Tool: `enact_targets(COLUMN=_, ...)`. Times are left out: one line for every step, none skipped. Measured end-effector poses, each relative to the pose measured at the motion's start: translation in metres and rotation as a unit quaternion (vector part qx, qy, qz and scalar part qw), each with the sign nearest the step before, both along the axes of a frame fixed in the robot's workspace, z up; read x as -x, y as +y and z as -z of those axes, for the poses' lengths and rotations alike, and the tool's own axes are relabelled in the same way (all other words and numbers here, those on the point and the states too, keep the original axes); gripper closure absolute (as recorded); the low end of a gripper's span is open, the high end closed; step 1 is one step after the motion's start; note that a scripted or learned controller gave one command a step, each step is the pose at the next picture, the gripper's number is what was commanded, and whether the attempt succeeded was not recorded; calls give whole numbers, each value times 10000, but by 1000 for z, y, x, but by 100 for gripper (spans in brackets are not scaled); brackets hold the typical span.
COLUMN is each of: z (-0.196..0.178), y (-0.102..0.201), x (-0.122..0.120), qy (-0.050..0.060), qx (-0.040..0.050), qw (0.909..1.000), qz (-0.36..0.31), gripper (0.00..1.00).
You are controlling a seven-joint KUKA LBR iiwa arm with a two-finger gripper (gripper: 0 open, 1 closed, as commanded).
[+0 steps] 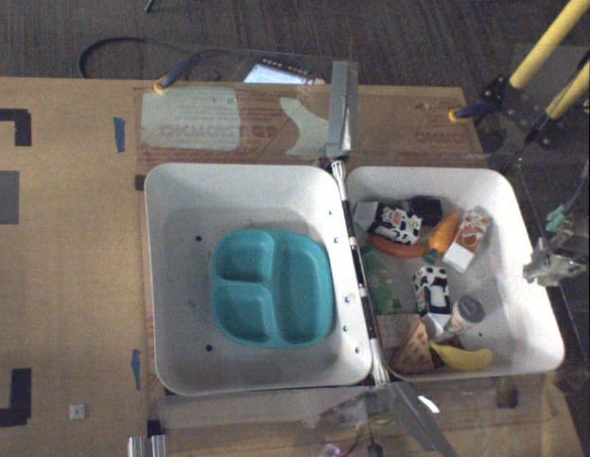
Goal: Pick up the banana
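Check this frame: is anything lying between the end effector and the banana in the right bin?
Nothing visible does. The end effector sits at the right bin's right rim; the banana lies at the bin's near edge, with bare white floor between. A pizza slice touches the banana's left end, away from the approach.

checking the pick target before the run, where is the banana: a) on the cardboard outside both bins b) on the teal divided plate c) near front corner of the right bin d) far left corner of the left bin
c: the banana lies at the near edge of the right bin, next to the pizza slice.
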State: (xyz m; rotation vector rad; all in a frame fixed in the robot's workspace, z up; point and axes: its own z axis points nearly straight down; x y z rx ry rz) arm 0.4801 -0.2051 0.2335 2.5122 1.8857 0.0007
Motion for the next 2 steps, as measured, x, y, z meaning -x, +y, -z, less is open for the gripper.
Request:
enact_targets(z=116, y=29, x=1, qy=2, qx=1, qw=9997, qz=244, gripper=100)
enact_targets(z=116, y=29, x=1, qy=2, qx=2, qw=9997, qz=246, gripper=0)
